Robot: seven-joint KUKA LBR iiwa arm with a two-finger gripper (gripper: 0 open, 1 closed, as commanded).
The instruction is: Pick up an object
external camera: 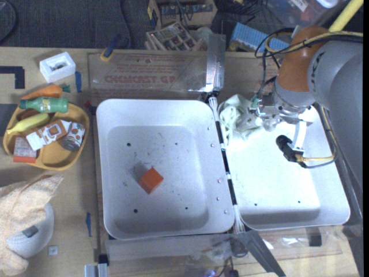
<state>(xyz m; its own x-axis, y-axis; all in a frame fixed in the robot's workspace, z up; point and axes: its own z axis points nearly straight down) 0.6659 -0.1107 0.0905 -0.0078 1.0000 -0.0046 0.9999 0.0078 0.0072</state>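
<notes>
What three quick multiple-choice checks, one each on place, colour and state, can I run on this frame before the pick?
1. Where is the block?
A. left bin
B. right bin
C. on the bench

2. What colour is it?
A. green
B. orange
C. blue

3. Where is the gripper?
A. over the block
B. at the right bin's far left corner, by a crumpled white cloth
C. outside both bins

Key: 1 A, it lies on the left bin floor. 2 B, its faces look orange. 3 B, it sits by the cloth in the right bin.
</notes>
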